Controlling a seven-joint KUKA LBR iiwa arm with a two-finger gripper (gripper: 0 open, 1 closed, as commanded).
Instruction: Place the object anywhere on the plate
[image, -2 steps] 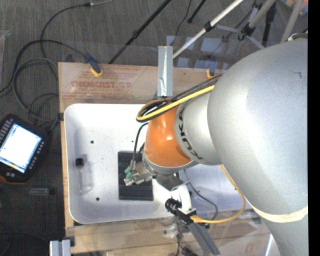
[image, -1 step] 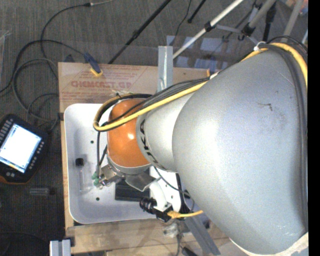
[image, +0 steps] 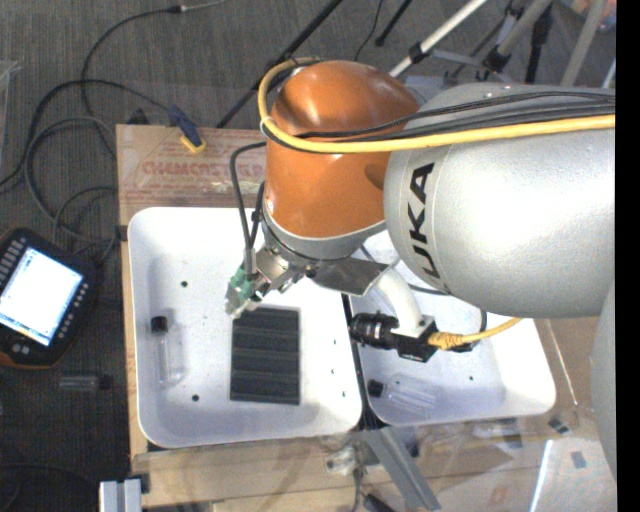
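Note:
A black ribbed rectangular plate (image: 265, 354) lies flat in the left bin (image: 180, 420), right of its middle. A clear tube with a black cap (image: 166, 349) lies near that bin's left wall, well apart from the plate. My gripper (image: 245, 289) hangs just above the plate's top left corner, mostly hidden under the orange wrist band. Nothing visible hangs from it.
A clear plastic piece (image: 405, 393) lies in the right bin (image: 520, 395) near its front left. The big grey arm covers most of that bin. A lit tablet (image: 38, 298) sits on the floor to the left, among cables.

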